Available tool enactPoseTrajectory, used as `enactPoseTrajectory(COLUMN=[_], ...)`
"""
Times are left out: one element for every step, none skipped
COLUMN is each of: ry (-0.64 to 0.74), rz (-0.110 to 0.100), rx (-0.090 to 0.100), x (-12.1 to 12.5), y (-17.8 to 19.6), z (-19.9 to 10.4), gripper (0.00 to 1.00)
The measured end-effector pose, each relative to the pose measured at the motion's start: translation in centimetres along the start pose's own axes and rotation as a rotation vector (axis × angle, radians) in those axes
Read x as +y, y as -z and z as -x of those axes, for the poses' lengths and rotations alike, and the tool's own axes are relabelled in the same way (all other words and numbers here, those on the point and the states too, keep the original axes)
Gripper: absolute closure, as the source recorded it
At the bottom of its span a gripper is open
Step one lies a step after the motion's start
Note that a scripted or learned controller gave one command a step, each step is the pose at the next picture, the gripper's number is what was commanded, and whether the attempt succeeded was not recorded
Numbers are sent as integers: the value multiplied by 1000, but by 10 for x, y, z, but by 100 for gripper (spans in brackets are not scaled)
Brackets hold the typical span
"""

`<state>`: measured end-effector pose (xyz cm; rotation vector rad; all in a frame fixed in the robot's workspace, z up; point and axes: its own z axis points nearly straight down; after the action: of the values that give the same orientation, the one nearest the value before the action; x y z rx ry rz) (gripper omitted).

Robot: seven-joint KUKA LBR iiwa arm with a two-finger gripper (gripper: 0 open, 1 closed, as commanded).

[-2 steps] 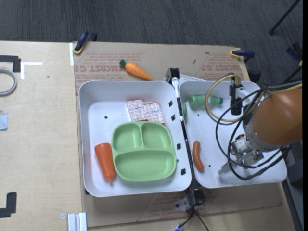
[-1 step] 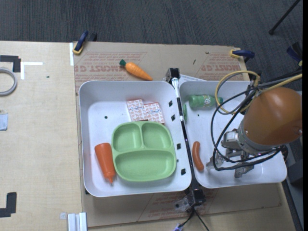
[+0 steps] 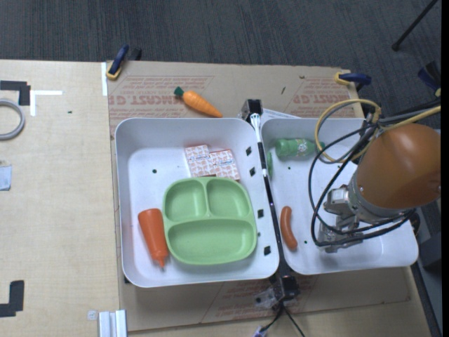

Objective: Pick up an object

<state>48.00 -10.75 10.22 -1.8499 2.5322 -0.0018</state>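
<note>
Sausage-shaped orange-red toy lies at the right white bin's left edge, apart from the tool lowered beside it; its opening cannot be told. Green bottle rests at that bin's far end.

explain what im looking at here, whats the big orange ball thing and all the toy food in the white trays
The orange ball is a band on a robot arm, seen from a single camera fixed above the bench and looking down at a slant. The arm reaches in from the right and hangs over the right bin; its gripper sits low in that bin, and I cannot tell how its jaws stand or whether it holds anything.

The right bin also holds a green bottle and a small sausage. The left bin holds a green divided plate, a large orange carrot beside it, and a patterned packet. A smaller toy carrot lies outside the bins on the cardboard.
</note>
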Motion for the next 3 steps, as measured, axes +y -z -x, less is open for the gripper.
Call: enactPoseTrajectory(ry=[-331,-458,-458], rz=[-1,2,2], rx=[1,3,3], x=[23,5,5], y=[90,-10,-10], z=[70,9,9], gripper=[100,100,0])
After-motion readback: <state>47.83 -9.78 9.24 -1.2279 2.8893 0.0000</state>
